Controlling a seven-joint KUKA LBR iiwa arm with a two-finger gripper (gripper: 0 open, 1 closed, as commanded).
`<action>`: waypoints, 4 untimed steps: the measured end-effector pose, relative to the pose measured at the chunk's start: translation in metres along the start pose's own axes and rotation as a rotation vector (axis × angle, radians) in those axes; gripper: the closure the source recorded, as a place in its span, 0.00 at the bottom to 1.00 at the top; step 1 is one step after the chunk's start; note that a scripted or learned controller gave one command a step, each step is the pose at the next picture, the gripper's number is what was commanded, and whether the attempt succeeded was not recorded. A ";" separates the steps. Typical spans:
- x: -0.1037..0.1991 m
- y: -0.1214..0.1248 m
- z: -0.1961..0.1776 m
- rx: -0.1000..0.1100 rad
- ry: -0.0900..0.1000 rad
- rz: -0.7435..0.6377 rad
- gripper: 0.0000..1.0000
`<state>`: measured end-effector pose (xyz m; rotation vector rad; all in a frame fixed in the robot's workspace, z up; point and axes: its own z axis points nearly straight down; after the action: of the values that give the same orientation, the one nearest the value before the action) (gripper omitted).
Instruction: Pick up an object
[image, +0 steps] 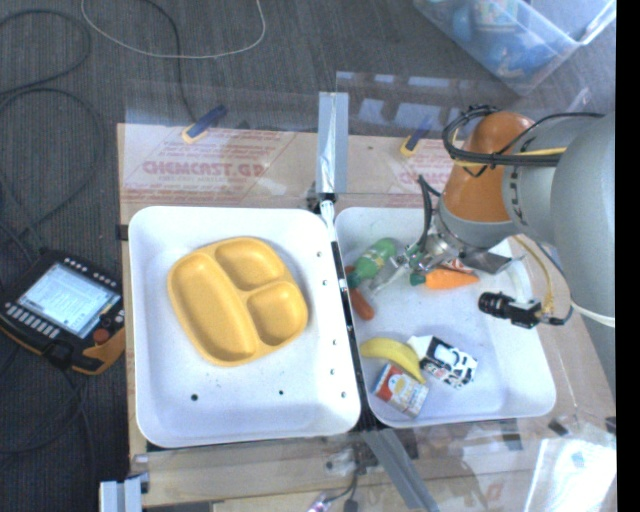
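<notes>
Overhead, gripper (428, 256) low in right bin (520, 395), beside carrot (450, 280)

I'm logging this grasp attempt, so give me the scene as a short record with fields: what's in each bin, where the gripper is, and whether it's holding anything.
left bin: yellow three-compartment plate, lying flat
right bin: green bottle, carrot, small orange-red piece by the left wall, banana, small printed box, black-and-white packet
gripper: low over the right bin's far part, between the green bottle and the carrot
fingers: state cannot be told
held object: none seen between the fingers
arm: enters from the right, orange band above the wrist
</notes>
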<state>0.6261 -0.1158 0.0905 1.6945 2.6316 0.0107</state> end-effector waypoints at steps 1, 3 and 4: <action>-0.011 0.003 0.000 0.004 0.000 -0.110 0.00; -0.022 0.016 0.001 0.005 -0.004 -0.447 0.00; -0.022 0.019 -0.010 -0.002 -0.007 -0.449 1.00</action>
<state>0.6523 -0.1277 0.1007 1.0641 2.9350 0.0038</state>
